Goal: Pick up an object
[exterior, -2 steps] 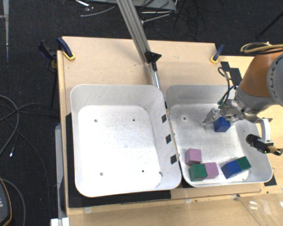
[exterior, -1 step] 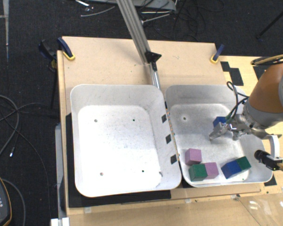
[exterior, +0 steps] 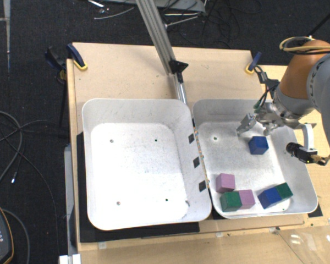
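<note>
The gripper hovered fingers spread at twelve o'clock of the blue cube, gripping nothing, apparently lining up a descent inside the right bin.

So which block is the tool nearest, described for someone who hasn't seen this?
Look in the right bin, in its upper half. A blue block sits alone just below the tool, apart from the five blocks clustered along the bin's lower edge.

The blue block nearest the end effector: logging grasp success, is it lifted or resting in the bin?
Resting in the right bin. The blue block sits on the floor just below the end effector, not between its fingers.
</note>
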Motion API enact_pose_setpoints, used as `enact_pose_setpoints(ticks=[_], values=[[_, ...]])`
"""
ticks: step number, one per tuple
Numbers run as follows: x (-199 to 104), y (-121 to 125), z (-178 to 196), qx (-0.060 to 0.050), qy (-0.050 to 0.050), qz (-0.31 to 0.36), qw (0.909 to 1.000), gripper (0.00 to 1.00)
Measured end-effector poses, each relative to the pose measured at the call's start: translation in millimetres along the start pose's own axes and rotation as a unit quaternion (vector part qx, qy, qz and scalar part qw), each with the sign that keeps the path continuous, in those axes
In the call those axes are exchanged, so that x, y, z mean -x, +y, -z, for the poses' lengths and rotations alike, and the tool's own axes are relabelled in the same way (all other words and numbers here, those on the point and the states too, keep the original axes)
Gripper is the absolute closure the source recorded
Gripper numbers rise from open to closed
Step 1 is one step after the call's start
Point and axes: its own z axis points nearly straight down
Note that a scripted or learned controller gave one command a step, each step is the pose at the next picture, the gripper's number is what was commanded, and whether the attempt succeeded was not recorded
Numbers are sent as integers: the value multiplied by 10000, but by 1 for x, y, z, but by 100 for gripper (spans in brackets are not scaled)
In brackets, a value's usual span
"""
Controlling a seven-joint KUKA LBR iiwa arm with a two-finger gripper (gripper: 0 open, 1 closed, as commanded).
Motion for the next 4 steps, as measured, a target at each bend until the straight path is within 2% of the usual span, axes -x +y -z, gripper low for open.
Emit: enact_pose_setpoints(ticks=[1,2,3,4], values=[[-49,-46,1,-39,14,-4,10000,0],[-81,-63,0,-47,17,-5,10000,0],[-79,-63,9,-33,10,-27,10000,100],[-130,-8,105,20,10,13,10000,100]])
